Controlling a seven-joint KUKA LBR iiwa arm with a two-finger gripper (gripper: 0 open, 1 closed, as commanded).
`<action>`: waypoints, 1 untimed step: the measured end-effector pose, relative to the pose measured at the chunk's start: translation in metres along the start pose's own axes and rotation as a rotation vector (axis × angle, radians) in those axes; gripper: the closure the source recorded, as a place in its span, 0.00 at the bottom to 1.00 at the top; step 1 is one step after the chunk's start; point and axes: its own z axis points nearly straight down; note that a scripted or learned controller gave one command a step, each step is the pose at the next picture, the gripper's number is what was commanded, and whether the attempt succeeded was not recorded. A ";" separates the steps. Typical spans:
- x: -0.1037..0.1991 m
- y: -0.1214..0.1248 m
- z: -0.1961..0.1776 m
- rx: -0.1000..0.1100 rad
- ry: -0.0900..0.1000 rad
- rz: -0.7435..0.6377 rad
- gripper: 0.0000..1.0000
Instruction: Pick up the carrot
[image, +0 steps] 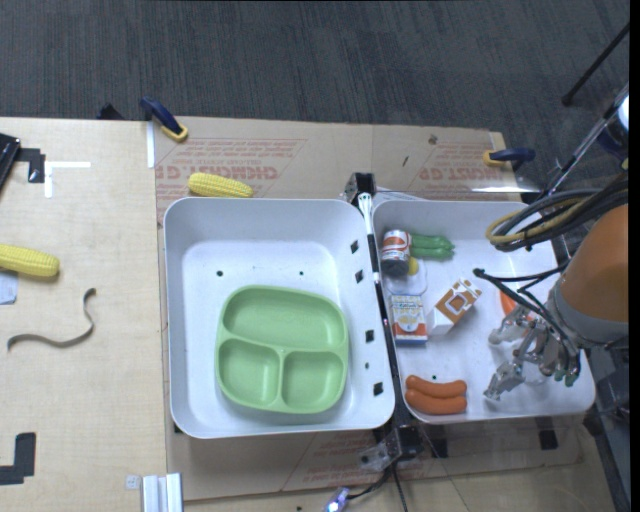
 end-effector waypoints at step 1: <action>-0.077 -0.012 -0.002 0.001 -0.005 -0.042 0.00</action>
